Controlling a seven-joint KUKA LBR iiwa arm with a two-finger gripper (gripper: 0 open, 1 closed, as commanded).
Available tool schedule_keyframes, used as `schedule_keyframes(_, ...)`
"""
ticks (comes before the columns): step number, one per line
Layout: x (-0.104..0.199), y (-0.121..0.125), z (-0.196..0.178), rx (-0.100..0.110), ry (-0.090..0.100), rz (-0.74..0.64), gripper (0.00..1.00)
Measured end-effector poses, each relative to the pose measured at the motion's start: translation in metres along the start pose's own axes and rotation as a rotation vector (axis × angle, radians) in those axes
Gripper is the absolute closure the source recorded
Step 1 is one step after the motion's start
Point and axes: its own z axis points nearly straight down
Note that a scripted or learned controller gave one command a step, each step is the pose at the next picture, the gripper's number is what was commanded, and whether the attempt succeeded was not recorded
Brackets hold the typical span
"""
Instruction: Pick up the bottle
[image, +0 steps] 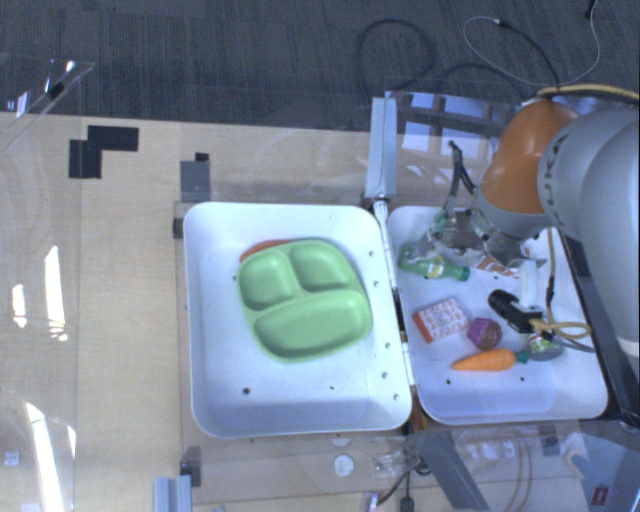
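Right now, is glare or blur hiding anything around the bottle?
Camera view: the feed is soft overall; the green bottle lies in the right bin, readable but fuzzy, partly shadowed by the arm. Glare streaks sit on the clear panel at left, away from the bins. The green tray is evenly lit.

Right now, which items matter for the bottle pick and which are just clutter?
Job:
- green plastic bottle lying on its side in the right white bin
- gripper just above it

Clutter:
- green divided plate in the left white bin
- orange carrot
- red-and-white box
- purple round toy
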Motion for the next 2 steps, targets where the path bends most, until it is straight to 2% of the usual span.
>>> schedule_keyframes(1,-0.005,0.032,0.001,0.003,-0.006,-0.089,0.00)
schedule_keyframes(2,-0.008,0.011,0.000,0.000,0.000,-0.056,0.00)
